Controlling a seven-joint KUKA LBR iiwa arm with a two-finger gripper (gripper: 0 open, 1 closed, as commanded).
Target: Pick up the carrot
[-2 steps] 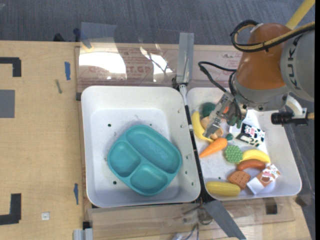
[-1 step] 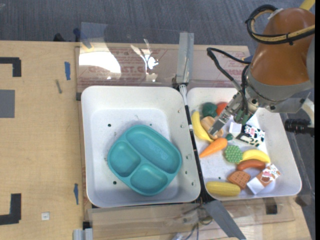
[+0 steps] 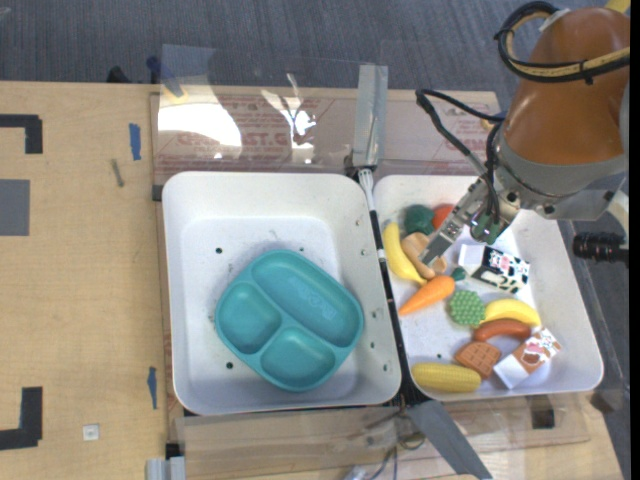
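Note:
The orange carrot (image 3: 428, 294) lies in the right bin (image 3: 580, 298), near its left side, with its tip pointing down-left. My gripper (image 3: 434, 257) hangs low over the bin just above the carrot's thick end, close to it, beside a yellow banana (image 3: 398, 253). Nothing shows held in the gripper. The arm's orange band (image 3: 565, 78) sits above the bin's upper right corner.
Toy foods crowd the carrot: a green bumpy piece (image 3: 466, 308), a second banana (image 3: 510, 313), a sausage (image 3: 500, 329), a brown waffle (image 3: 478, 357), a yellow corn cob (image 3: 446, 377), a cow-print carton (image 3: 500, 267) and a green vegetable (image 3: 418, 218). A teal divided plate (image 3: 290, 318) lies in the left bin (image 3: 200, 218).

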